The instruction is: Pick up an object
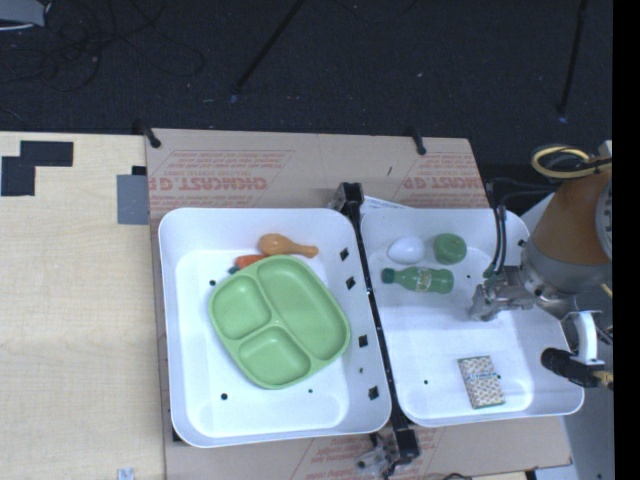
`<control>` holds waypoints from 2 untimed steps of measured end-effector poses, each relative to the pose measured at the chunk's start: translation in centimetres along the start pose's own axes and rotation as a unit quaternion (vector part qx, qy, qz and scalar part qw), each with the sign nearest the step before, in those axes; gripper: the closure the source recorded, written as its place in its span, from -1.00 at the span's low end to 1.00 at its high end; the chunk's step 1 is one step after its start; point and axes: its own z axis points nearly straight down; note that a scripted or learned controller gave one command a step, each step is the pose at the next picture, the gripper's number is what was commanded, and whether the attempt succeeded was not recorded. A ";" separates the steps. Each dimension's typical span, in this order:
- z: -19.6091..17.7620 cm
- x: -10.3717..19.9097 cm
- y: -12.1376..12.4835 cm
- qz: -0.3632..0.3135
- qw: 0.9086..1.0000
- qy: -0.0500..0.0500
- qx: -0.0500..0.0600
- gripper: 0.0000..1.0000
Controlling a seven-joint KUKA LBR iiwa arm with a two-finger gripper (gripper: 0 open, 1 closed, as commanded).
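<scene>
Patterned packet (482, 381) in right bin (545, 405), jaws (487, 303) beside green bottle (420, 280)

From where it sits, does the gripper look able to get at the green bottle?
Probably yes. The gripper is low in the right bin, and the green bottle lies close to its left across bare floor.

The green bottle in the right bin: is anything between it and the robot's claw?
Nothing visible. The gripper sits over the right bin, just right of the green bottle, with bare white floor between them. The white egg and green ball lie behind the bottle, and the patterned card lies nearer the front, all off that line.
</scene>
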 end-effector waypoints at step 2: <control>-11.4 -0.4 -0.4 -0.001 1.000 -0.002 -0.004 1.00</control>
